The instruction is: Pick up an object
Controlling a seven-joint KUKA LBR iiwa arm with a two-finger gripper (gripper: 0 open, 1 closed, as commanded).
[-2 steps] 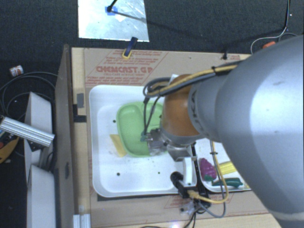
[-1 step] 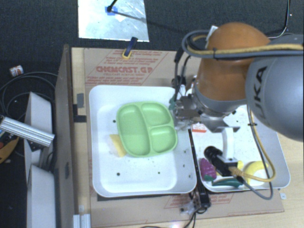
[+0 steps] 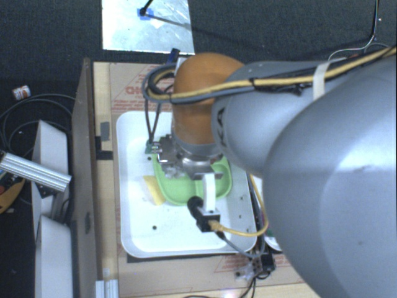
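A light green, bowl-like object (image 3: 180,188) lies in the left white bin (image 3: 133,166), mostly covered by the arm's wrist. A pale yellow piece (image 3: 153,190) rests just left of it on the bin floor. The gripper (image 3: 186,166) hangs over the green object, its fingers hidden beneath the wrist flange and orange band.
The big grey arm body covers the right half of the view and the right bin. Black and yellow cables run along the arm and down near the bin's front right corner (image 3: 239,231). A cardboard sheet (image 3: 124,82) lies under the bins.
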